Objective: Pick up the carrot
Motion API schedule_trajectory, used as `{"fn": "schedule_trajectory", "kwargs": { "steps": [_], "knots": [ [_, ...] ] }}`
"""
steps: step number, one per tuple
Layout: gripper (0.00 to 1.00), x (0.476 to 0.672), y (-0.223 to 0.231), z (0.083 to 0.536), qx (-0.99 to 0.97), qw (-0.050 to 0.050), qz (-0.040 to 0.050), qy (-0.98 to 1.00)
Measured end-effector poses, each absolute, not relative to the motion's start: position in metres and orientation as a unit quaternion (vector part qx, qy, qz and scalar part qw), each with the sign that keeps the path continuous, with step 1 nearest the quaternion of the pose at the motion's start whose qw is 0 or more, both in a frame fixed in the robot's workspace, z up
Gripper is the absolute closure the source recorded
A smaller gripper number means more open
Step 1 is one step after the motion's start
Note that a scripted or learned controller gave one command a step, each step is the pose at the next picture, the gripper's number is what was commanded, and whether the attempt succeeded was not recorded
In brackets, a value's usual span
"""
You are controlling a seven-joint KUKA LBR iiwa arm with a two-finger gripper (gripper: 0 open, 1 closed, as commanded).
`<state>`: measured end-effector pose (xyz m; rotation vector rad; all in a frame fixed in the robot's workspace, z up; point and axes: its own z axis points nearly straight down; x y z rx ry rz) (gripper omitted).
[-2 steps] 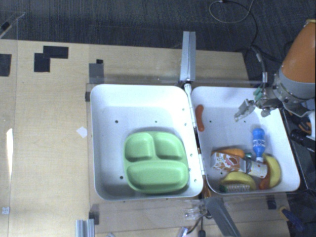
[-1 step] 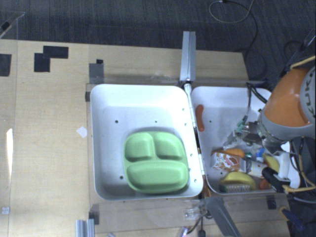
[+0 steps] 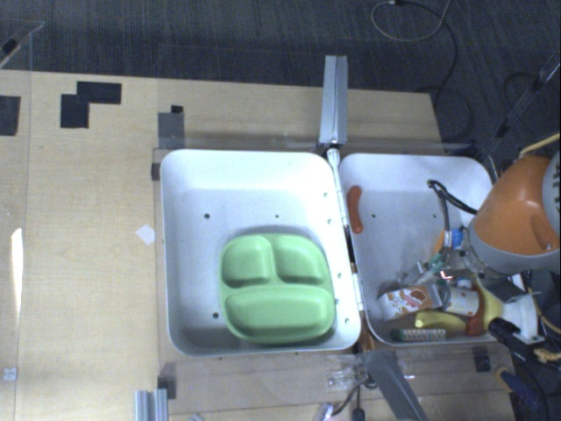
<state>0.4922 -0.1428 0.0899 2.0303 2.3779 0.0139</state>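
- A smooth green plastic compartment tray (image 3: 277, 288) lies in the left white bin (image 3: 188, 191).
- The carrot (image 3: 355, 210), slim, orange, rounded, lies along the right bin's (image 3: 399, 178) left wall.
- The gripper (image 3: 441, 270) hangs over clutter; its state cannot be told.

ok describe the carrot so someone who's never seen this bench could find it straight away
Of the two white bins, take the right-hand bin, the one the arm reaches into. The carrot lies against that bin's left wall, near the divider between the bins. It is a slim orange stick lying alone, well apart from the jumble of items heaped in the bin's lower right corner, where the pincer is.
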Motion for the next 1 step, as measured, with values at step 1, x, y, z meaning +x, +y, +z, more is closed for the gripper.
{"fn": "schedule_trajectory", "kwargs": {
  "steps": [1],
  "knots": [
    [0.0, 0.5397, -0.1782, 0.0893, 0.734, 0.001, 0.0054, 0.679]
  ]
}}
